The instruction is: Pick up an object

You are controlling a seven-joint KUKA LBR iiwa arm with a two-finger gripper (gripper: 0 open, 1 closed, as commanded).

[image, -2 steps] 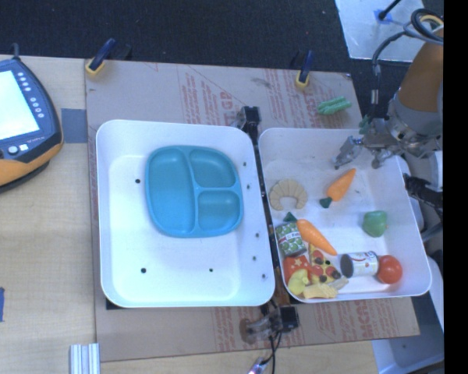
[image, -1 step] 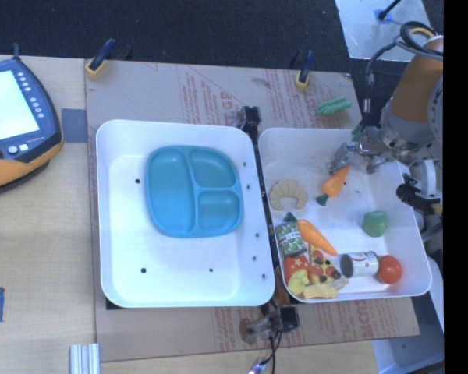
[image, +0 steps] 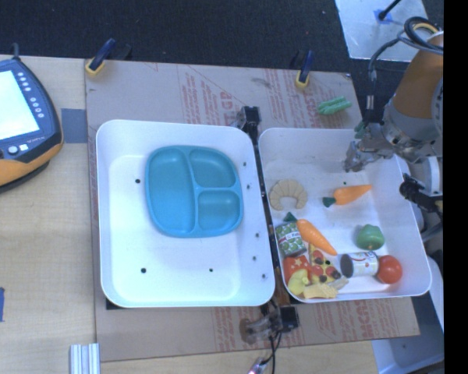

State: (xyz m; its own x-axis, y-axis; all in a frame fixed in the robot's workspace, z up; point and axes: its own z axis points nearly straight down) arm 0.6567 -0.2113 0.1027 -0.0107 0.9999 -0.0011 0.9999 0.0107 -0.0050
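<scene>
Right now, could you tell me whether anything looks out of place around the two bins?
Yes: a green toy lies on the cardboard outside the right bin, beyond its far edge, while the other toy foods sit inside the bin.

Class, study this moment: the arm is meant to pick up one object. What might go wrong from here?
1. The gripper hangs over bare bin floor in the right bin, apart from the nearest carrot; closing here would likely catch nothing.
2. The toys at the near end, such as the can and tomato, lie crowded, so a grasp there may catch or knock a neighbour.
</scene>
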